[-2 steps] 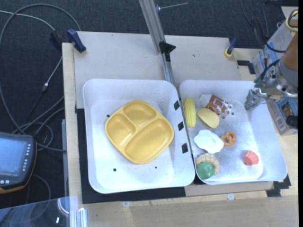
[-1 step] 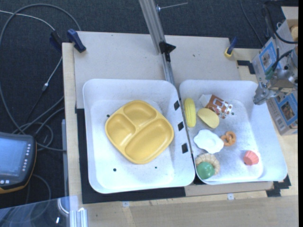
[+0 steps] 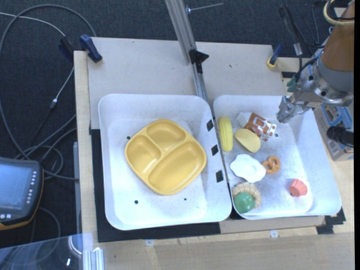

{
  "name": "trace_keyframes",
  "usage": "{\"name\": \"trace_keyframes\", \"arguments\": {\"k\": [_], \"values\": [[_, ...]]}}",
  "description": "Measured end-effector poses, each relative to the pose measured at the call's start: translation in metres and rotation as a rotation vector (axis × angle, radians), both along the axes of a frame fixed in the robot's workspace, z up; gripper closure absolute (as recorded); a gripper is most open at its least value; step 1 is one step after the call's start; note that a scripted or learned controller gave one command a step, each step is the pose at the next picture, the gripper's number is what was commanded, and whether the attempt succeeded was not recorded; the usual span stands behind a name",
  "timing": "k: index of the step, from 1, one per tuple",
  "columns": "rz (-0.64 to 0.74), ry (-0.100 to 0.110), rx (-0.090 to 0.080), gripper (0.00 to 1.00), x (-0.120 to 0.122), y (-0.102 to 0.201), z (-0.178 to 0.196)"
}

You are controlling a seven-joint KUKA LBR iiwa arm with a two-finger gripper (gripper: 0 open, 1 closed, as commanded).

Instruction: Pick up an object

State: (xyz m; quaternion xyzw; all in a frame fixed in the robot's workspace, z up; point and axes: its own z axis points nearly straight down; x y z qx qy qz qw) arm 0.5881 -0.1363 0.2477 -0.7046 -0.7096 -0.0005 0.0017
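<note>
Green toy (image 3: 244,201) sits nearest; gripper (image 3: 284,112), its state impossible to tell, hovers beside the snack packet (image 3: 260,125). We advise centring before descending.

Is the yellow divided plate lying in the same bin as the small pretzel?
No, the yellow plate lies in the left bin, the pretzel in the right bin.

The left bin (image 3: 112,151) is mostly taken by a yellow tray (image 3: 165,156); only its rim margins lie open. In the right bin (image 3: 323,167), corn (image 3: 225,133), a wrapper (image 3: 260,125), a pretzel (image 3: 271,163), a white piece (image 3: 247,167) and a green toy (image 3: 245,198) crowd the left half. Bare floor lies right, around a red block (image 3: 298,188). A metal rail (image 3: 183,24) crosses the far desk (image 3: 140,66).
</note>
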Motion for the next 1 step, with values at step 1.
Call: {"name": "trace_keyframes", "arguments": {"k": [1], "values": [[0.0,-0.003,-0.001,1.0,0.0223,0.0534,-0.0096]]}}
